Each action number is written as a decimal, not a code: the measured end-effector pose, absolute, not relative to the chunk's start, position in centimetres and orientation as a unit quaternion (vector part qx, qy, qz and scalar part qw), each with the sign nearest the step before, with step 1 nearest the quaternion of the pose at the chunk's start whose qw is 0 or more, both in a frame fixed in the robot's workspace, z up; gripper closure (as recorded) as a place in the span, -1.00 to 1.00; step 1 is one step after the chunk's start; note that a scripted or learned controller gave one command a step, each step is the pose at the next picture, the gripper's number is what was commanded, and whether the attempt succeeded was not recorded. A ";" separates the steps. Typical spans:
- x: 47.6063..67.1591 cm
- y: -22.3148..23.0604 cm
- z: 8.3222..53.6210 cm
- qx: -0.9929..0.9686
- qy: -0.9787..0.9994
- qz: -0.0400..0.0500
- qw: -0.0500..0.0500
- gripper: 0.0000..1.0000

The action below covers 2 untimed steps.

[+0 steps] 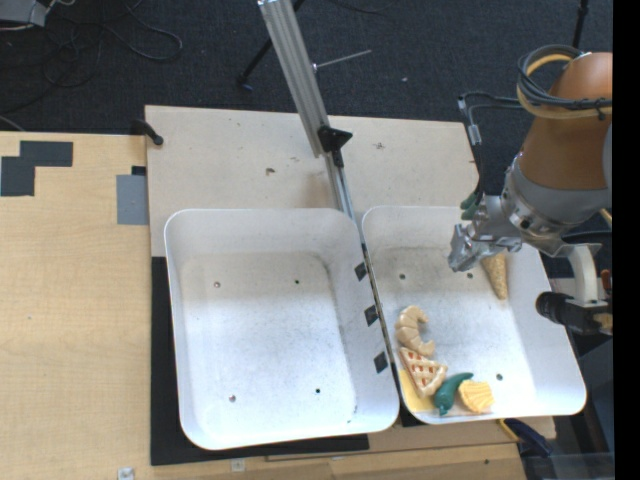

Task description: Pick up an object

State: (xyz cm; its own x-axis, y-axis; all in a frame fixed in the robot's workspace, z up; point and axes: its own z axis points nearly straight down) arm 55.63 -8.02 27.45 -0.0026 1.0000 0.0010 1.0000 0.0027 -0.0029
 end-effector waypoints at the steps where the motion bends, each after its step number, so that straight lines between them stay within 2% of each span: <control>1: 57.5 -2.6 25.7 -0.706 -0.709 0.001 0.002 1.00; 2: 60.2 1.3 25.6 -0.706 -0.708 0.000 0.001 1.00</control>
State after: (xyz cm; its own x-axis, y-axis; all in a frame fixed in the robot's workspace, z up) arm 60.21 1.29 25.59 -0.0031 1.0000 0.0011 1.0000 0.0031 -0.0015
